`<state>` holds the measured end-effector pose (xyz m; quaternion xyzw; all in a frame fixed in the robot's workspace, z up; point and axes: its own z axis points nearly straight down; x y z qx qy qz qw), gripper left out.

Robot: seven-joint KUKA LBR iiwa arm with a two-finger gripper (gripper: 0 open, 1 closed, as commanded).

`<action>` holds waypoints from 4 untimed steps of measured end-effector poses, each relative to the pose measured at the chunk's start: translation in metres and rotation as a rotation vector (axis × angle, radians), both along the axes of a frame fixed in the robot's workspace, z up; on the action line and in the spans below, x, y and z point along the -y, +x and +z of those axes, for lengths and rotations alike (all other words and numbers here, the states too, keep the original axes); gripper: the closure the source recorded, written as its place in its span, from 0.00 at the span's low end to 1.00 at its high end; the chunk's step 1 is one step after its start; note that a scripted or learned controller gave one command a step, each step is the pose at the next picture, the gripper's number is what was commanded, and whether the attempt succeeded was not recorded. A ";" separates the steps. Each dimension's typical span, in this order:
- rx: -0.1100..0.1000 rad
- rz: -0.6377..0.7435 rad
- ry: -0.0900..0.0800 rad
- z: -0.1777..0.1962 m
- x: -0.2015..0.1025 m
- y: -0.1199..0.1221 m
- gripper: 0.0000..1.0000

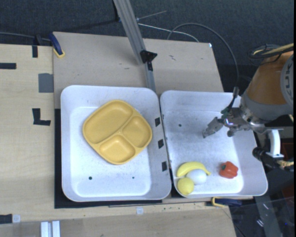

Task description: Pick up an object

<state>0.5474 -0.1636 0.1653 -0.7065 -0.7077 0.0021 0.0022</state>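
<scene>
the small red pepper-shaped toy (228, 170) looks like the nearest candidate for the pick; it lies in the lower right of the frame, on the floor of the right-hand white bin (187, 113), close to that bin's near wall. just left of it, well apart from the pepper, a yellow banana-shaped toy (190, 168), a white egg-shaped piece (199, 177) and a round yellow lemon-shaped piece (185, 185) sit bunched together and touching. in the left-hand white bin (71, 147) rests a yellow plastic divided plate with three compartments (117, 131).

the two-finger gripper (213, 127) hangs over bare floor at the middle right of the frame, up-frame of the toys; whether the fingers are spread or closed cannot be told at this angle, and nothing can be seen between them.

to do the step well, the arm would likely have to travel down-frame until it is centred over the pepper, come down straight, and close across the toy's narrow width. the pepper stands alone, so it should be the easier grasp; the bunched trio risks a finger landing on a neighbour and pushing the pile aside.

no brand, label or readable writing can be made out anywhere.
</scene>
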 end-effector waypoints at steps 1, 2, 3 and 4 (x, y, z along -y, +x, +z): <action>-0.002 -0.001 0.001 -0.058 0.000 -0.011 0.00; 0.002 0.001 0.001 -0.045 -0.001 -0.010 1.00; 0.008 0.000 -0.001 -0.001 -0.002 -0.015 1.00; 0.010 0.000 -0.001 0.042 -0.001 -0.013 1.00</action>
